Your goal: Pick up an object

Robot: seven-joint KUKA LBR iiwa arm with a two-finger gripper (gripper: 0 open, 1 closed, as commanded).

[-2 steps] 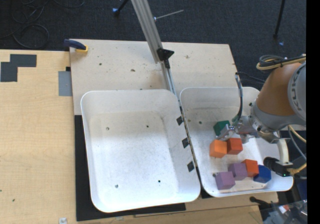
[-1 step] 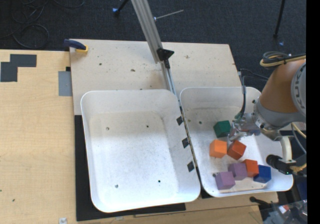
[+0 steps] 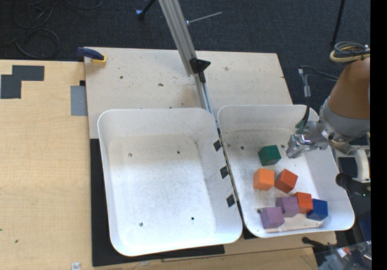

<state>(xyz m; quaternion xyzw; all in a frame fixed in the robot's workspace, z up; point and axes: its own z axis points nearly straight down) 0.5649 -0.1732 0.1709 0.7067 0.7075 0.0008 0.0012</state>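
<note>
Two white bins sit side by side on the bench: the left bin (image 3: 121, 142) and the right bin (image 3: 254, 119), which holds all seven blocks. There is one green block (image 3: 269, 154) near the middle of the right bin, and below it two orange blocks, one lighter (image 3: 263, 179) and one redder (image 3: 286, 180), just beside each other. Toward the near edge lie two purple blocks (image 3: 272, 217) (image 3: 289, 205), touching or nearly so, then a small red-orange block (image 3: 305, 202) and one blue block (image 3: 318, 209) against it at the bin's right corner. The gripper (image 3: 297, 145) hangs over the right bin, just right of the green block and apart from it; nothing shows between its tips, and I cannot tell whether it is released or clenched. One grey arm (image 3: 347, 106) reaches in from the right. A slanted metal rail (image 3: 178, 27) rises behind the bins.
</note>
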